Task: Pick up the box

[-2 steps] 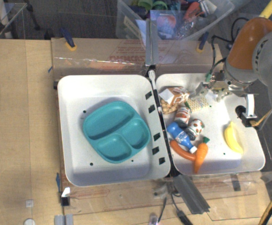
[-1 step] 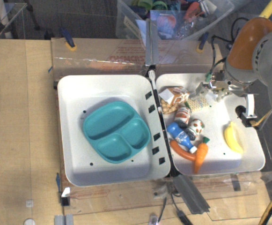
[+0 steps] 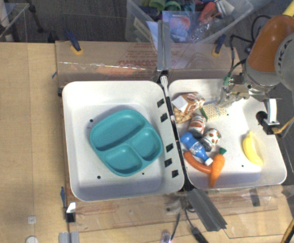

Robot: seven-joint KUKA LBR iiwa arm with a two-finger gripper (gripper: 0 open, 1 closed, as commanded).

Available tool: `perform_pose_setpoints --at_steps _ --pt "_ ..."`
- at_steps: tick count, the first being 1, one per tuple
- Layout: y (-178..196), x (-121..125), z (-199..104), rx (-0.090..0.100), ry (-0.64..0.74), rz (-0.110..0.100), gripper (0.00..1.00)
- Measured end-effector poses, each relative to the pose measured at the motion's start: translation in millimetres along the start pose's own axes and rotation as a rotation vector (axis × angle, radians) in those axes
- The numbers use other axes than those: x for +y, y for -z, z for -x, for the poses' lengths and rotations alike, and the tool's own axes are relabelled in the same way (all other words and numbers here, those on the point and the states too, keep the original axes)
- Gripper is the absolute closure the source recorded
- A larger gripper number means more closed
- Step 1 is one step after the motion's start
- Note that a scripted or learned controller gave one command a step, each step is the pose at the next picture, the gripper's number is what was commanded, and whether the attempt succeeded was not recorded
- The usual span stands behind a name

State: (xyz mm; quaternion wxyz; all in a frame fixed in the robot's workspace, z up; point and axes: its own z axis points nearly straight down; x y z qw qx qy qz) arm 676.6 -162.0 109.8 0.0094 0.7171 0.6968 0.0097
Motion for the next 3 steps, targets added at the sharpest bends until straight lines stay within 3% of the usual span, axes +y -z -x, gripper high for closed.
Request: perform_pose_setpoints --at_steps 1,3 --pt "-0.9 -0.5 -0.2 0.000 0.000 -0.002 0.00" --pt "-11.7 -3.4 -0.8 -0.004 -0.003 -0.004 0.00"
